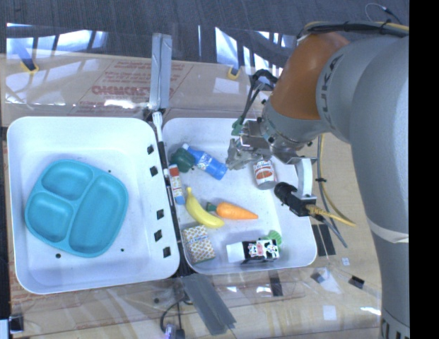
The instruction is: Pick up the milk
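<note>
milk [261, 250] (cow-print carton): right bin's [304, 254] near edge | pincer [237, 157]: well behind it, grip state unclear

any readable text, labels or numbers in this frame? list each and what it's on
Red print on the clear sheet behind the bins: seen mirrored and blurred, not readable.
Milk carton: black-and-white cow pattern, no legible words.
Small can below the gripper: label too small to read.
Blue bottle: no readable label.
Patterned packet: print too fine to read.
No text can be quoted with confidence.
</note>
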You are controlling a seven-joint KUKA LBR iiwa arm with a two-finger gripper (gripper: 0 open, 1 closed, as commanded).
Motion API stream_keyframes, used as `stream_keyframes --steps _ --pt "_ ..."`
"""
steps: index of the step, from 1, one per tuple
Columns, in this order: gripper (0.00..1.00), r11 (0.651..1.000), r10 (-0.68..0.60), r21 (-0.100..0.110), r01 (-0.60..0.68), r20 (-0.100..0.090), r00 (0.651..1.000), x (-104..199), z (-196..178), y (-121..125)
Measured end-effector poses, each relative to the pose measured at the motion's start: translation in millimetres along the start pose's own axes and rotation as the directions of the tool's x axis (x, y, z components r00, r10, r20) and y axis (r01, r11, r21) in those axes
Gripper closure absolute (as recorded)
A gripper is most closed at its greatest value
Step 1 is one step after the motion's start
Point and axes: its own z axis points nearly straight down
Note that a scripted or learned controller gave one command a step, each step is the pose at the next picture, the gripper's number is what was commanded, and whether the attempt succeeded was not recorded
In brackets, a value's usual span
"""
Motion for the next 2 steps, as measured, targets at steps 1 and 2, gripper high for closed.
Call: stream_keyframes --steps 1,2 --pt "1.00 0.978 0.211 0.004 -0.211 0.000 0.978 -1.2 -6.4 -80.6" --pt "1.00 0.739 0.674 0.001 -0.674 0.000 0.739 -3.9 -9.3 -95.8"
